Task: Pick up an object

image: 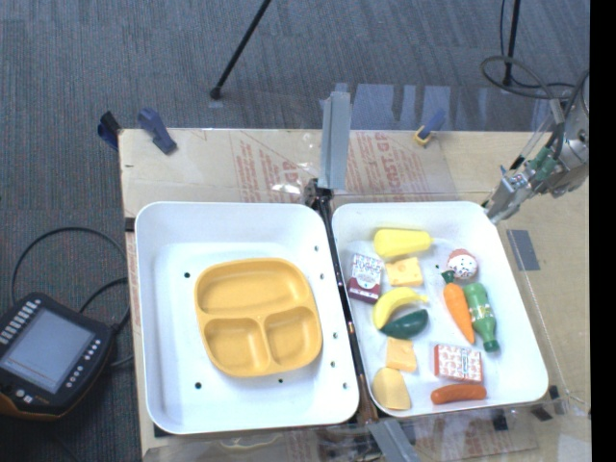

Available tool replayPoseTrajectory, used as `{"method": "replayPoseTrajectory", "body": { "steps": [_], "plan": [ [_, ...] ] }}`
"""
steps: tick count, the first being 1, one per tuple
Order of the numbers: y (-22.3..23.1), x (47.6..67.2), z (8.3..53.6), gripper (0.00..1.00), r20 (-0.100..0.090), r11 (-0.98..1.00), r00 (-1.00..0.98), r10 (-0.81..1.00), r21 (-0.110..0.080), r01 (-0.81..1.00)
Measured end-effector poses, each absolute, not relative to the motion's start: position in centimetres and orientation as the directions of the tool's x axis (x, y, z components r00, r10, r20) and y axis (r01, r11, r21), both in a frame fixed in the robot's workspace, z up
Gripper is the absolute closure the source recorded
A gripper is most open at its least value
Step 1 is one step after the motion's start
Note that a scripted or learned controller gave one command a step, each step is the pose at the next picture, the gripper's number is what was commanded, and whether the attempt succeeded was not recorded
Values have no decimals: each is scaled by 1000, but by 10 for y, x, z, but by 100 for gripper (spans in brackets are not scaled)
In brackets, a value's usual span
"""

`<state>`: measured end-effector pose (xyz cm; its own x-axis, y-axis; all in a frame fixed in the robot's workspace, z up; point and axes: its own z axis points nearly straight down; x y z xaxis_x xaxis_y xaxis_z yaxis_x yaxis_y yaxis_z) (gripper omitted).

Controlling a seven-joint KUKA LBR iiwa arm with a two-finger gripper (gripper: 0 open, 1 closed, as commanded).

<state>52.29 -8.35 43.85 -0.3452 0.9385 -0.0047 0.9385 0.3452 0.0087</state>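
Note:
The right bin (527, 327) holds several toy foods: a yellow block (402, 243), a cheese wedge (405, 272), a maroon box (366, 277), a banana (397, 303) over a dark green piece (405, 324), a carrot (459, 312), a green bottle (481, 317), a red-and-white ball (463, 265), a red box (458, 362) and a sausage (458, 393). My gripper (502, 200) hangs above the bin's far right corner, apart from all of them, with nothing seen in it.
A yellow divided tray (258, 316) lies in the left bin (154, 287). A grey post (335, 147) stands behind the seam between the bins. A pendant (43, 354) lies on the floor at the left. Blue clamps (154, 128) grip the bench's far edge.

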Motion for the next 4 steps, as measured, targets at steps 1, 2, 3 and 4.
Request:
{"method": "replayPoseTrajectory", "body": {
  "steps": [1,2,3,4],
  "plan": [
    [-58,550,351,100,5,484,-484,875,-8,875],
    [-29,510,410,100,-2,728,-728,686,1,686],
    [20,478,438,100,-4,931,-931,365,2,365],
    [44,478,367,100,3,994,-994,112,0,112]
  ]
}}
